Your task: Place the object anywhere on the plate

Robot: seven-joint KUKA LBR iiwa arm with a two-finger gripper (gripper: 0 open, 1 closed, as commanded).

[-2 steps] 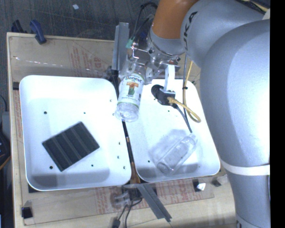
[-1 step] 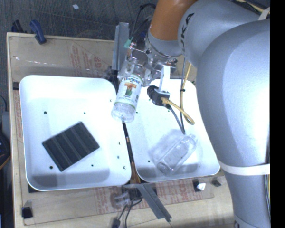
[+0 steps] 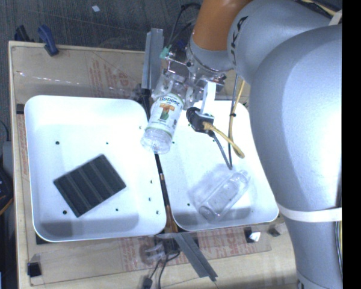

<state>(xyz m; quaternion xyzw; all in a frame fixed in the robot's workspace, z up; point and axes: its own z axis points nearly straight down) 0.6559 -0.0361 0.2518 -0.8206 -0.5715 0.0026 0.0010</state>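
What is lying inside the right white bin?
A clear bottle lies on its side near the front of the right bin. The arm covers the bin's far right part, so anything there is hidden.

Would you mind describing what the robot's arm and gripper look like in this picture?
The arm is made of large, rounded, light grey segments, with a glossy orange band above the wrist. Dark lettering runs along the grey shell beside that band. The gripper is a compact assembly of bare metal and white parts. Thin dark wires run to it, and a yellowish cable with a black connector hangs from it.
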